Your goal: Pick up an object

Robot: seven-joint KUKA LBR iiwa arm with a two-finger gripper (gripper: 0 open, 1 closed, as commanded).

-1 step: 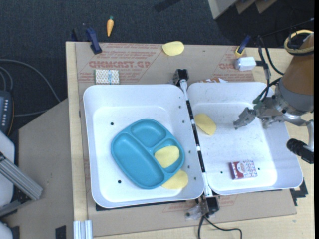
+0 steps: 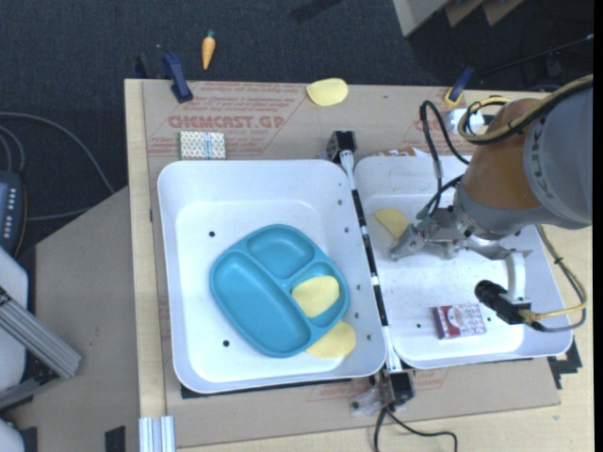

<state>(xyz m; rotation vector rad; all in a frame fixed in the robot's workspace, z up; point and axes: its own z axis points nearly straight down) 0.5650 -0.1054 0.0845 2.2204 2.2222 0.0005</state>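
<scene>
My gripper (image 2: 409,243) is low inside the right bin (image 2: 415,342), near its left wall, with the grey arm and its orange band (image 2: 495,172) stretching off to the right. A small yellow wedge (image 2: 390,220) lies just up and left of the gripper tip, close to it or touching. A red and white box (image 2: 459,321) rests near the front of the same bin. In the left bin (image 2: 188,205) a blue divided plate (image 2: 264,295) carries a yellow piece (image 2: 317,295), and another yellow piece (image 2: 332,342) sits against its front edge.
On the bench behind the bins lie a yellow disc (image 2: 327,91), a patterned packet (image 2: 203,144), a blue clip (image 2: 176,76) and a small carrot (image 2: 208,50). Black clamps (image 2: 340,143) join the bins. Cables loop by the arm at the back right.
</scene>
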